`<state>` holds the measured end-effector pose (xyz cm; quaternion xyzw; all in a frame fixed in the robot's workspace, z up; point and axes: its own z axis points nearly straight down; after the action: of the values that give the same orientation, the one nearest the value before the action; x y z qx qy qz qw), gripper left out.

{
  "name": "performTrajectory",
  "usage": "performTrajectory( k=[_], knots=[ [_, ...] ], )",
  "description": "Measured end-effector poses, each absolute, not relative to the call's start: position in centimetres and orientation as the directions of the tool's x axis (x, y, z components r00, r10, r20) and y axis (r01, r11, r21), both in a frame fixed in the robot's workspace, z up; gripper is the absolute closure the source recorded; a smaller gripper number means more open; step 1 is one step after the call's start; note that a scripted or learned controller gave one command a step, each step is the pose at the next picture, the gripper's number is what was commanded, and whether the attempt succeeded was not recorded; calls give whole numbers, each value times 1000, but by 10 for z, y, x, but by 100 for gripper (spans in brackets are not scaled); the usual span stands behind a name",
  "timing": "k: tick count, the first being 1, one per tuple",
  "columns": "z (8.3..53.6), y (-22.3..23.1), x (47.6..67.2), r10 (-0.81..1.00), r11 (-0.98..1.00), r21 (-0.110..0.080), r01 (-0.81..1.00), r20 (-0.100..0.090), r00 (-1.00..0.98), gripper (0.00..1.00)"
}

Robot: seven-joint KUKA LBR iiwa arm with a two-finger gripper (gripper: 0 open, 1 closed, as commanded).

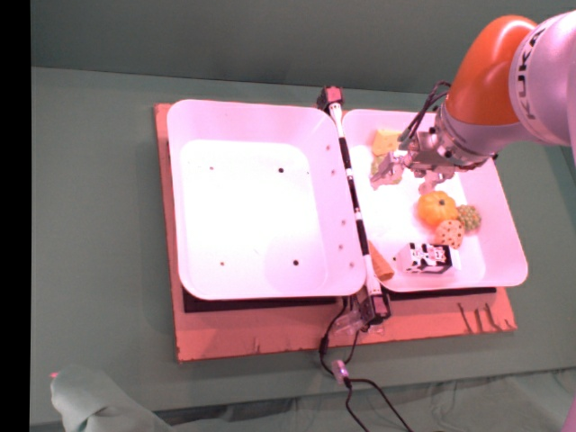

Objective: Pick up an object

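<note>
Grey and orange, the arm reaches in from the right over the right-hand bin, its hand low above the bin's upper left part. A pale, greenish object sits at the fingertips, but whether the hand is spread, pressed together or pinching it cannot be told from this slant.

Just above the hand lies a yellow block. Toward the middle of the same bin rests an orange, pumpkin-like ball, with a green knobbly piece touching its right side and a tan dotted disc just below. A black-and-white toy lies near the bin's front edge, and a small orange cone sits at the front left corner.

Beside it, the left-hand bin shows a bright white floor marked with a few dark specks. A black-and-white rod runs along the seam between the two bins, cables trailing from its near end. Both bins stand on a reddish board on the green worktop.
</note>
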<state>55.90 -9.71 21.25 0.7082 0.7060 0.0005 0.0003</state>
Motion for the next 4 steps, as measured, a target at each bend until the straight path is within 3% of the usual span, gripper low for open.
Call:
performTrajectory(
  k=[2,3,4],
  knots=[
    [128,-108,564,1000,-5,-2,1000,-2,5,0],
    [107,-112,569,1000,-6,18,1000,-10,6,0],
    [119,-113,571,1000,-10,27,1000,-11,10,100]
  ],
)
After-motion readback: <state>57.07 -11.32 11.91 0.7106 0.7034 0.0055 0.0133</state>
